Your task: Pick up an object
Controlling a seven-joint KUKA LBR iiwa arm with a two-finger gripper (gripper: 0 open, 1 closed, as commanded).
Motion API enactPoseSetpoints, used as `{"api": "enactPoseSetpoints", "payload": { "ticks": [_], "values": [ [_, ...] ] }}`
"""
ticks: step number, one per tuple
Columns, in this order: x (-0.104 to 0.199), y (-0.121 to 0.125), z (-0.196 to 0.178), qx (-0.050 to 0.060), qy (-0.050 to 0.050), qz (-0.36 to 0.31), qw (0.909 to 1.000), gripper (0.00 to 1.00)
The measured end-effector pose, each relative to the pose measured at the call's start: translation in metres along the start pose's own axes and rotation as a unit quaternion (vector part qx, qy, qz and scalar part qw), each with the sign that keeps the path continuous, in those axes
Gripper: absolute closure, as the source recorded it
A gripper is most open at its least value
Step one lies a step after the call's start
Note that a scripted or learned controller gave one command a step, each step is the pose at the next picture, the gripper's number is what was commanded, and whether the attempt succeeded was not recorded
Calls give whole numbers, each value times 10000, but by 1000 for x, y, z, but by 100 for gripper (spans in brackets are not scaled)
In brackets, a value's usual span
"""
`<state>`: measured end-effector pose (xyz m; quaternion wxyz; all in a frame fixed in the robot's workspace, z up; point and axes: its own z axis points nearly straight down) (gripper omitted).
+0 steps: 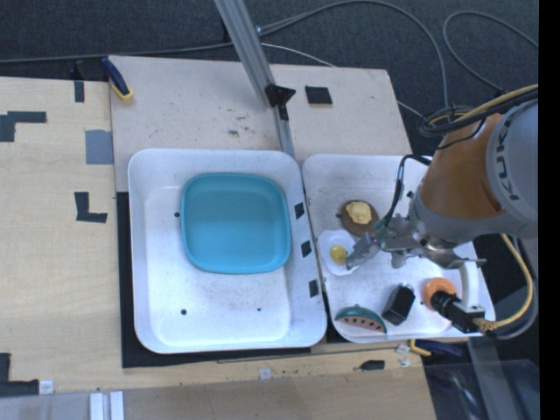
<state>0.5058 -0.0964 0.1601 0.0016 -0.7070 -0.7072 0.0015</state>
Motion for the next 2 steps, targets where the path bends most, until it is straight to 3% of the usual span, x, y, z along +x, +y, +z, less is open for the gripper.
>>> {"api": "enactPoseSetpoints", "payload": {
  "ticks": [1, 2],
  "values": [
    [-9, -3, 49, 5, 1, 3, 10000, 0],
    [-9, -3, 71, -25, -2, 0, 10000, 0]
  ]
}}
